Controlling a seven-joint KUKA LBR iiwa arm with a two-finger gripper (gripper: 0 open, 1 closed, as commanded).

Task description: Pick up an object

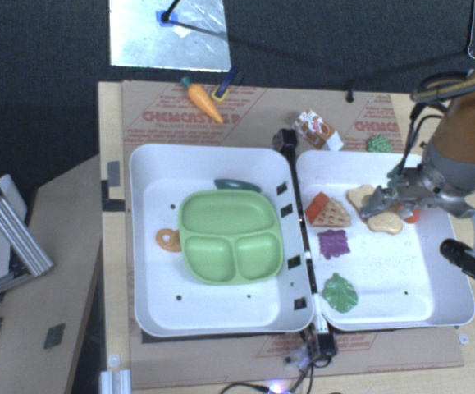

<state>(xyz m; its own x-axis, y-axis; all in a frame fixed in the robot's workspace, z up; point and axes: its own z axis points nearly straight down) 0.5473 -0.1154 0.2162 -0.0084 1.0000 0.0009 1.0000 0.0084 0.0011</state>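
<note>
My gripper (379, 206) hangs low in the right bin (401, 306), near its far side. It sits right over two tan bread-like pieces, one (358, 195) to its left and one (387, 223) just below it. An orange-red pizza slice (326, 211), a purple grape bunch (333, 243) and a green leafy piece (340, 293) lie to the left in the same bin. A small red bit (412, 216) peeks out beside the wrist. Whether anything is held is hidden by the gripper body.
The left bin (151, 302) holds a green divided plate (229, 235), a small pretzel (169, 240) and a dark green piece (237, 185). Behind the bins lie a carrot (204, 102), a wrapped snack (315, 128) and a green broccoli piece (378, 144). A foil sheet (170, 21) lies further back.
</note>
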